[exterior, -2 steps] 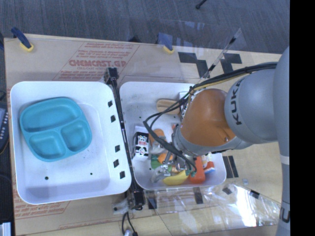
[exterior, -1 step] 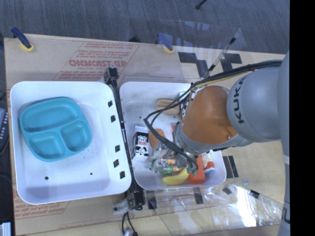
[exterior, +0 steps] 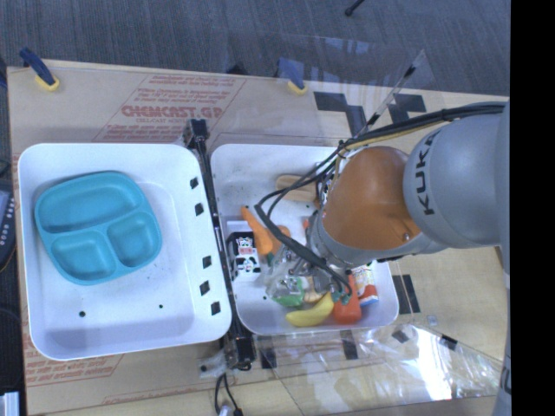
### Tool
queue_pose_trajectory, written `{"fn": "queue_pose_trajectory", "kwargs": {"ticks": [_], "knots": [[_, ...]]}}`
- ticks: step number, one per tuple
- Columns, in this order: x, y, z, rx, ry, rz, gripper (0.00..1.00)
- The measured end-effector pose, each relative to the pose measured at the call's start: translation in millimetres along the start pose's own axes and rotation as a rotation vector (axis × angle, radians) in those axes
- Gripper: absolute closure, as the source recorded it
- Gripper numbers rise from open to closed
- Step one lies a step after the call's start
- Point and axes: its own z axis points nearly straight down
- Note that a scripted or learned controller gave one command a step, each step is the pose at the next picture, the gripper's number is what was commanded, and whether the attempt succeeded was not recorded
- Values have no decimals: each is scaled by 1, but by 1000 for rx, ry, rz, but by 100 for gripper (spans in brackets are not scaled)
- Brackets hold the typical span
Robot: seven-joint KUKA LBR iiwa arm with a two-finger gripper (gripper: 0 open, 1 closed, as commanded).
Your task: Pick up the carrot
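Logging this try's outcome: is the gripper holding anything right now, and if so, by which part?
Cannot be told. The gripper is low in the right bin among the clutter, its tips hidden; the carrot lies beside it in the bin.

Grey, orange-banded arm (exterior: 408, 202) angled down from right.

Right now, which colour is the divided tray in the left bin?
Light blue: the divided tray shows plainly in the camera view.

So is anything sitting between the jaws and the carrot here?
Nothing visible blocks it. The carrot lies exposed at the right bin's left side, just left of the gripper. The banana and other items sit nearer the front edge.
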Motion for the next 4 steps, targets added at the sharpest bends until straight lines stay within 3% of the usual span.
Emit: {"fn": "queue_pose_trajectory", "kwargs": {"ticks": [1, 2, 3, 4], "knots": [[0, 0, 0, 0, 0, -1, 0], [-41, 14, 16, 10, -7, 15, 0], [-86, 23, 19, 0, 1, 421, 0], [-87, 23, 8, 3, -1, 414, 100]]}}
